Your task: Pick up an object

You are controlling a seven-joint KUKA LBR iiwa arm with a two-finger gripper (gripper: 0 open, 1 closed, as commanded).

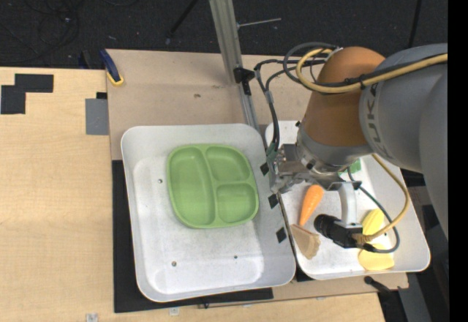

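My gripper [306,180] hangs low over the left part of the right bin [414,244], under the orange band of the wrist. An orange carrot [311,203] lies tilted directly below it, its upper end hidden under the gripper. Whether the carrot is touched I cannot tell. A tan wedge-shaped piece [306,241] lies in front of the carrot, near the bin's front left corner. Two yellow pieces sit at the front right, one [373,222] behind the other [376,260]. The arm hides much of the bin's back half.
The left bin [146,255] holds a green divided plate [213,186] in its back half. A metal post [228,42] rises behind the wall between the bins. A small green thing [356,165] peeks out beside the wrist.
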